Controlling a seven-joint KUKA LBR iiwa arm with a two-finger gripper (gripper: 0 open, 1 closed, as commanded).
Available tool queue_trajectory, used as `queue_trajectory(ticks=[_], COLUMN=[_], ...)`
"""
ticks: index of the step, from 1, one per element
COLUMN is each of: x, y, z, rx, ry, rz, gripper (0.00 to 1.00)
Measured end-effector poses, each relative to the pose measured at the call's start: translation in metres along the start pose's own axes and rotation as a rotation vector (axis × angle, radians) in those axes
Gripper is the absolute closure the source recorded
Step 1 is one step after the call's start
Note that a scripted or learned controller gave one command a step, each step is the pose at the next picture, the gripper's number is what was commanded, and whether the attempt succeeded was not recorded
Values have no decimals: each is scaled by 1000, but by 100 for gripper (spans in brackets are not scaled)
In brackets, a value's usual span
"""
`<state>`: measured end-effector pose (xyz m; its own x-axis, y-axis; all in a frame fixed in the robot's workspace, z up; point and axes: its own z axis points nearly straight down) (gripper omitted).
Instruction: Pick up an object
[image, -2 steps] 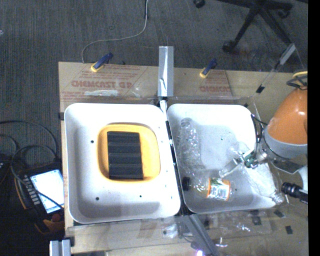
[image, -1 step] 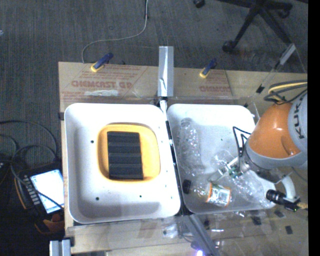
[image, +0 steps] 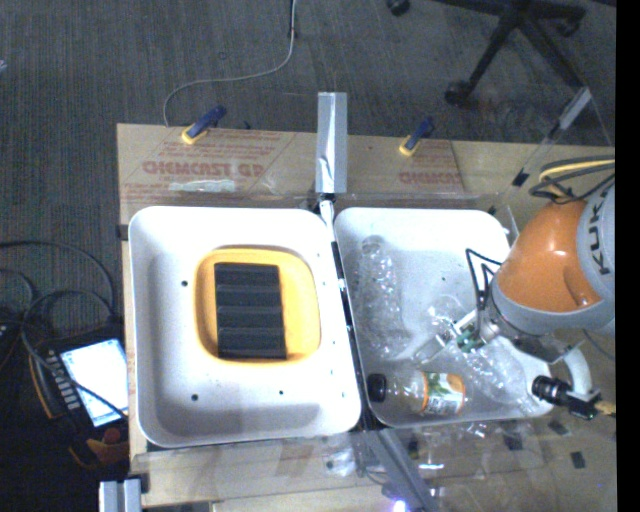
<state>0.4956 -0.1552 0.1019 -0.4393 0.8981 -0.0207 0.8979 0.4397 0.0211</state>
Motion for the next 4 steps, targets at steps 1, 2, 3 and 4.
queue_trajectory(ticks=[1, 2, 3, 4], x=[-1, -65, -92, -92], y=[13, 66, 97, 97], z=[10, -112, -174, -174], rx=[5, 14, 12, 12], ry=[9, 23, 23, 24], rz=[-385, -369, -394, -394], gripper=[100, 100, 100, 0])
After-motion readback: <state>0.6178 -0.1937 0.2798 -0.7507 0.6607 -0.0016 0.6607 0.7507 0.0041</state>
